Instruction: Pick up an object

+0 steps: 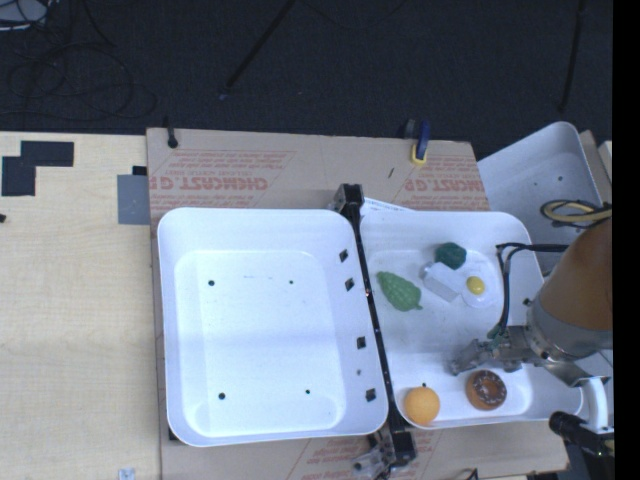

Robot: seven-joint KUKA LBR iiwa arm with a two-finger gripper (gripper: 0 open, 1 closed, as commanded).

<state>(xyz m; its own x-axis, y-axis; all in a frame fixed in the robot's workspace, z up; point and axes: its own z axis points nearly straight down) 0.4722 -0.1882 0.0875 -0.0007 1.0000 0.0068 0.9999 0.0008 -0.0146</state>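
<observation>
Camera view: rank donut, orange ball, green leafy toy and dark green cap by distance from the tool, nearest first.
Measured from the tool in the right bin:
1. Donut, just below-right of it, near the bin's front edge.
2. Orange ball, front-left corner of that bin.
3. Green leafy toy, up-left, by the divider.
4. Dark green cap, farthest, toward the back.

Red print runs across the cardboard sheet [300, 173] just behind the two white bins [260, 230], and it reads upside down and mirrored from here; it looks like "CHEMCAST GP", repeated further right. More red lettering peeks out in front of the bins, too small to read.
</observation>
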